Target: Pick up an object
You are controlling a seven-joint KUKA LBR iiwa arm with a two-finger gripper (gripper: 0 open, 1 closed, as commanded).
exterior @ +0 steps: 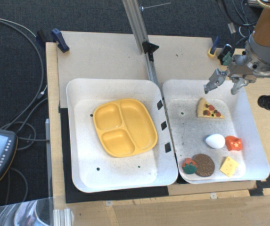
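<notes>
My gripper point(225, 84) hangs over the far edge of the right bin point(248, 121), its two fingers spread apart with nothing between them. Just below it lies a pizza slice point(208, 109). Nearer the front of the same bin sit a white egg point(215, 141), a red block point(234, 143), a yellow cheese wedge point(229, 166), a brown cookie point(203, 165) and a small red and green piece point(189, 165).
The left bin point(78, 164) holds a yellow divided plate point(124, 126). A metal pole point(137, 18) rises slantwise from between the bins at the back. Blue clamps point(59, 39) sit on the bench's far corners. Cables trail on the dark floor at left.
</notes>
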